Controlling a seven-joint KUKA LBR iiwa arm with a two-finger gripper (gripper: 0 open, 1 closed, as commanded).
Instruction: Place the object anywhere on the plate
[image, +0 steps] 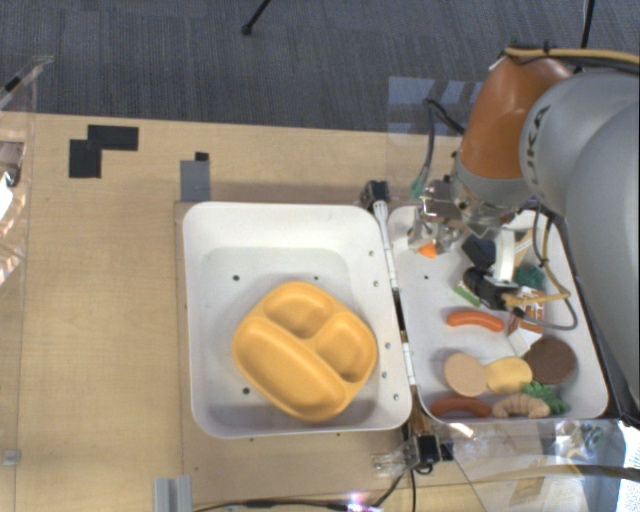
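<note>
A yellow plate (304, 348) with three compartments lies in the left white bin (215, 300), and nothing rests on it. My gripper (431, 238) hangs low over the far left corner of the right bin (598, 385). A small orange piece (428, 252) shows right at its tip, but I cannot make out whether it is held or just lies under the tip. The grey arm with its orange band (505, 110) reaches in from the upper right.
The right bin holds several toy foods: an orange-red sausage (474, 320), a tan disc (464, 374), a yellow piece (509, 375), a brown disc (549, 359), a croissant (519, 405), green broccoli (546, 395), a red sausage (457, 407) and a green strip (467, 294). A ridge (392, 300) divides the bins.
</note>
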